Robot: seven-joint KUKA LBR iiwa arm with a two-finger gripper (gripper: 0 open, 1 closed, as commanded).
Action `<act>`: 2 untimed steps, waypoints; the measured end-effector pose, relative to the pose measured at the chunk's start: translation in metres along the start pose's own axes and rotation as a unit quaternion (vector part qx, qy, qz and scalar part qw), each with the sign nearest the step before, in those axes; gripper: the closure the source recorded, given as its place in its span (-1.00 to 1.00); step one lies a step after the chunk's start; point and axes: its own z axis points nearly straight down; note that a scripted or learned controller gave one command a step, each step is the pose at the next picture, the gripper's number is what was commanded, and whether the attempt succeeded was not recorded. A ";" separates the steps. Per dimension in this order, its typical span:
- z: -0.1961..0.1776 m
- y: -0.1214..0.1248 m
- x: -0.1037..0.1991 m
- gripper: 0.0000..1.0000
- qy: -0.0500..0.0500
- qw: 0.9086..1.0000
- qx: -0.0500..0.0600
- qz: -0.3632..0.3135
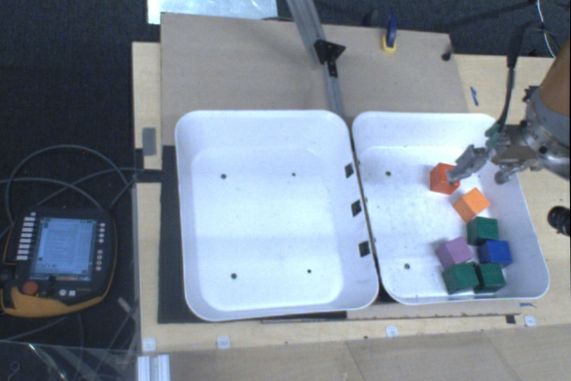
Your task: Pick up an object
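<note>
Several small blocks lie in the right bin (pixel 401 281). A red-orange block (pixel 439 178) sits furthest back, with an orange block (pixel 470 203) just in front of it. Nearer the front right corner cluster a purple block (pixel 455 252), a blue block (pixel 495 252) and three green blocks (pixel 483 230) (pixel 460 278) (pixel 490 277). My gripper (pixel 486 169) reaches in from the right, above the bin's right side. It is open, one fingertip (pixel 465 164) right beside the red-orange block's upper right corner. Nothing is between the fingers.
The left bin (pixel 192 192) stands beside the right one, sharing a middle wall with black clips (pixel 355 208). A metal pole (pixel 303 4) slants across the back of the bench. A teach pendant (pixel 58 259) with cables lies on the floor to the left.
</note>
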 end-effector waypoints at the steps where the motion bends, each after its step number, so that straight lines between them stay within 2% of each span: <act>1: 0.000 0.000 0.000 -1.00 0.000 1.000 0.000 0.001; 2: 0.047 0.001 0.009 -1.00 0.000 1.000 0.002 0.001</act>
